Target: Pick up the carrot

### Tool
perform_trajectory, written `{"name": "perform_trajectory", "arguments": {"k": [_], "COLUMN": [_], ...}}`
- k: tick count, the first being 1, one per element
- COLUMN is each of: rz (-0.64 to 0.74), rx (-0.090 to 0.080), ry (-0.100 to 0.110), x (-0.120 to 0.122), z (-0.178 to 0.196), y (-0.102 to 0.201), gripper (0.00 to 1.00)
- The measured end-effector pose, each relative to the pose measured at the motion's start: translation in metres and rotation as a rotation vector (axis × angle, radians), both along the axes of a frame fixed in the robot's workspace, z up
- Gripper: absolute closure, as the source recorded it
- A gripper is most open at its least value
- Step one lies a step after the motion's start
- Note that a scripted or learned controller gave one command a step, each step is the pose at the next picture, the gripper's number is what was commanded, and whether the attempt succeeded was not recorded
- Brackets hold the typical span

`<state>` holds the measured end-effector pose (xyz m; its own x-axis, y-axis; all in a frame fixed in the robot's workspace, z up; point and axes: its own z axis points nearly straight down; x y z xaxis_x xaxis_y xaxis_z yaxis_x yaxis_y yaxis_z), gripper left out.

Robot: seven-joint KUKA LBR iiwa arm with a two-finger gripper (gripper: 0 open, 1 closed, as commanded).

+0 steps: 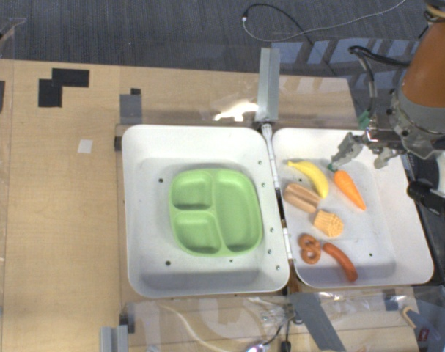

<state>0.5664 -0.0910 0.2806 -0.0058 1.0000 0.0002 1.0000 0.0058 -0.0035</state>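
Observation:
The orange carrot (349, 188) lies in the right bin (398, 233), pointing toward the lower right, just right of a banana (311, 175). My gripper (365, 155) hangs over the bin's far part, just above the carrot's thick end. Its fingers stand open, one finger (345, 151) to the left and the other to the right. Nothing sits between them, and the carrot rests on the bin floor.
Beside the carrot lie a tan bun (301, 196), a corn piece (328, 224), a pretzel (309, 248) and a red sausage (341, 261). The left bin (145, 196) holds a green divided plate (215, 211). A grey post (268, 86) stands behind the bins.

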Motion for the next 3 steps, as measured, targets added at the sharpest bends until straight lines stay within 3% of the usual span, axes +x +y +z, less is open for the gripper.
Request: {"name": "perform_trajectory", "arguments": {"k": [1, 2, 3], "rz": [-0.17, -0.17, -0.197], "rx": [0.0, 0.0, 0.001], "ry": [0.003, 0.002, -0.011], "x": [0.022, 0.022, 0.007], "z": [-0.136, -0.136, -0.193], "y": [-0.064, -0.064, -0.098], "gripper": [0.0, 0.0, 0.0]}}
